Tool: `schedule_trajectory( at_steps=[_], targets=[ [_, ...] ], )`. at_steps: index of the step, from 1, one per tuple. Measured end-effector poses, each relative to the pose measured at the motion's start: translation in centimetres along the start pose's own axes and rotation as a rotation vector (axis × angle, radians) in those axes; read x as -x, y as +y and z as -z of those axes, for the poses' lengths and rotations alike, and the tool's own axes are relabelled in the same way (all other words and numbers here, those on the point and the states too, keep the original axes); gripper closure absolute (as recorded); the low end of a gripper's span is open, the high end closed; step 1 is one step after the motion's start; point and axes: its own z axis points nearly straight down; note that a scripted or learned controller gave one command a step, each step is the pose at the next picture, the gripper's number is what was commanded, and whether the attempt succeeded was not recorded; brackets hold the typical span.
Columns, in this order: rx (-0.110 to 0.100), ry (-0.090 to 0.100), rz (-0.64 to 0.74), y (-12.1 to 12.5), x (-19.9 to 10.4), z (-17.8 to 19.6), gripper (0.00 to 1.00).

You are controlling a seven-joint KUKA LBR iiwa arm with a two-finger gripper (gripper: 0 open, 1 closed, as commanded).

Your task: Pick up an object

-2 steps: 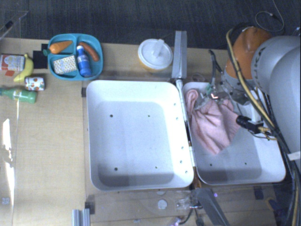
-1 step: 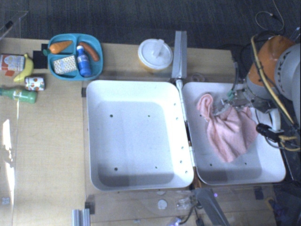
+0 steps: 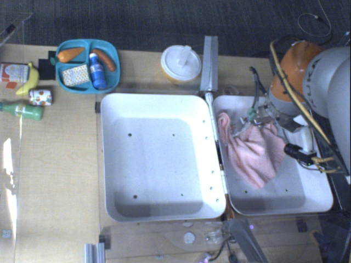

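A pink cloth lies crumpled in the right white bin, with one strip reaching up along the bin's left wall. My gripper is low over the cloth's upper edge, near the back of that bin. The grey arm with its orange band comes in from the right above it. Where the gripper meets the cloth is hidden by cables and the wrist, so I cannot say whether it has hold of the fabric.
The left white bin sits beside the right one, with a metal bar behind their shared edge. On the bench behind and to the left are a white lidded cup, a blue divided plate of toy food, a banana, a small can and a green bottle.
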Motion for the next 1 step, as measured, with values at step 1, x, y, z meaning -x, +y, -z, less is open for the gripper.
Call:
schedule_trajectory(
  at_steps=[1],
  targets=[
    [0.009, -0.005, 0.001, 0.32, 0.07, 1.32, 1.0]
  ],
)
